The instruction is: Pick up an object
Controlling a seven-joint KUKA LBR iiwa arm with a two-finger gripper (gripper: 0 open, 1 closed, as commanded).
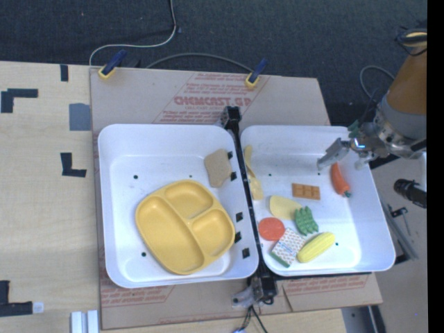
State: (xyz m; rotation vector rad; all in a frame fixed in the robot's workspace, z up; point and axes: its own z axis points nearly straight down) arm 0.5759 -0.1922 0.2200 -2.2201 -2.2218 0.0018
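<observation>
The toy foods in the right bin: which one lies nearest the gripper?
The carrot. It lies by the bin's right wall, just below the gripper, while the cracker, the broccoli and the corn lie farther down the bin.

Yellow divided plate; tan bread slice; orange carrot; green broccoli; yellow corn; red tomato slice.

The right white plastic bin is crowded along its front by small toy foods; its back left area lies open. A yellow divided plate fills the left white bin's middle.
</observation>
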